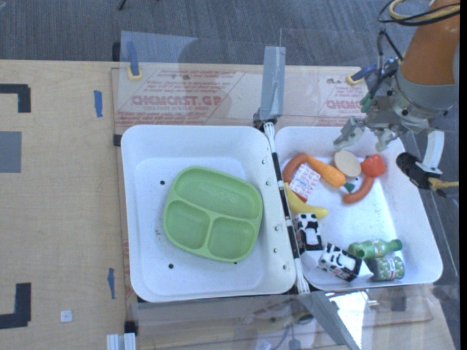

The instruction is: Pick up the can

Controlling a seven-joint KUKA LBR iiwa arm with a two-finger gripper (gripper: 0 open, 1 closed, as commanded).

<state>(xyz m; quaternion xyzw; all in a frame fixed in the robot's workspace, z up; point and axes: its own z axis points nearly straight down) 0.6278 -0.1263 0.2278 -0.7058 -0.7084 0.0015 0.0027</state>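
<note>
The can [389, 268], short with a green label, lies on its side in the near right corner of the right bin [416, 217]. A green bottle [375, 249] lies right behind it, touching or almost touching. My gripper [367, 135] hangs over the far side of the same bin, well behind the can. Its fingers [349, 132] are spread open with nothing between them. Just below it sit a beige round piece [348, 163] and a red tomato [373, 165].
An orange carrot [326, 171], red sausages [359, 189], a printed packet [306, 184], a yellow banana [306, 207] and black-and-white cartons [338, 261] crowd the right bin. A green divided plate [212, 214] lies in the left bin [139, 195].
</note>
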